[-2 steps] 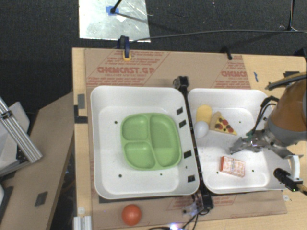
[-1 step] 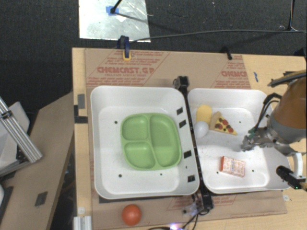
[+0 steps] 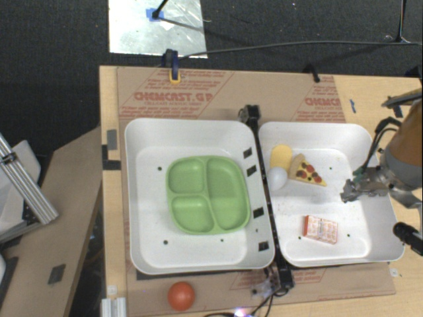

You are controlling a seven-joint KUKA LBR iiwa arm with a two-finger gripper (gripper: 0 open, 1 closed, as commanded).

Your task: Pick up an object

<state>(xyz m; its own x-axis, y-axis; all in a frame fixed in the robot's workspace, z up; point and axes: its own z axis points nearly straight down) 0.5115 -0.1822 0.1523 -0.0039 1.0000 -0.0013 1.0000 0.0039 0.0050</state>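
— What lies in the right shallow white plastic bin [image 3: 357, 137]?
— A flat pizza-slice wedge [image 3: 307, 171], a smooth yellow rounded piece [image 3: 281, 155] touching a white ball [image 3: 277, 177], and a small red printed packet [image 3: 320, 229] nearer.
— And the end effector [image 3: 349, 193]?
— Over bare floor by the right wall; grip unreadable.

Two white bins on show: the left bin [image 3: 142, 177] carries a lime-green divided tray [image 3: 207, 195]. In the right bin [image 3: 357, 240], a pale yellow piece [image 3: 281, 156], a white egg shape [image 3: 277, 177], and a pizza slice [image 3: 307, 171], orange-yellow with red dots. There's a small packet [image 3: 320, 229], red-and-white print. An orange-red ball [image 3: 180, 295] sits on the tan board [image 3: 218, 88] with reddish lettering. The dark grey gripper [image 3: 348, 194] hangs off the grey arm.
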